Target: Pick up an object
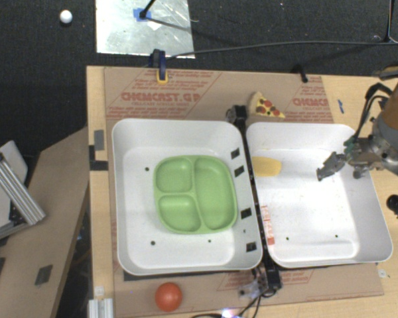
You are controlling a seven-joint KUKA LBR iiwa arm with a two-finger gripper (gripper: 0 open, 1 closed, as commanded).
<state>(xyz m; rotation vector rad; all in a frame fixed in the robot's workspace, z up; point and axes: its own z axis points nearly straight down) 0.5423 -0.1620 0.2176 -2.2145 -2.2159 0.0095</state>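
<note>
Your gripper (329, 169) hangs over the right bin (318, 244); you cannot tell its grip state from here. Left of it, in the neighbouring left bin (139, 244), lies a green divided tray (194, 194). Closer on its left, inside the right bin, sits a small yellow object (266, 167), well apart from the tool.

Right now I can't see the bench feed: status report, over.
Gripper over right bin, nothing seen between its fingers. Yellow piece lies at that bin's left wall, apart from gripper. Green divided tray in left bin. Path between looks clear.
</note>
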